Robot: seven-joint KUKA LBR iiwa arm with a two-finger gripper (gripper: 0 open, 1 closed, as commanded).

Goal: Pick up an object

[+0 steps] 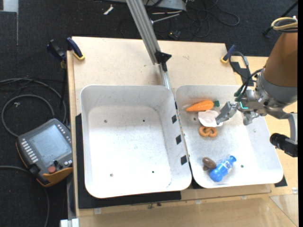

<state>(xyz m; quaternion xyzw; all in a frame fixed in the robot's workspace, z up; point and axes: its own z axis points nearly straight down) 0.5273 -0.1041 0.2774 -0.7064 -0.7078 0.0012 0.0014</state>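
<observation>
The tool hangs low over the right bin, one finger reaching toward a white cup-like piece; whether that finger touches it is hard to make out, and whether the fingers stand apart or together I cannot tell. The arm's upper body is cut off at the right edge. Beside the white piece lie a toy carrot and a pretzel, the latter partly hidden under it. Nearer the front wall sit a blue bottle and a small brown object, too small to identify. The left bin adjoins on the worktop.
</observation>
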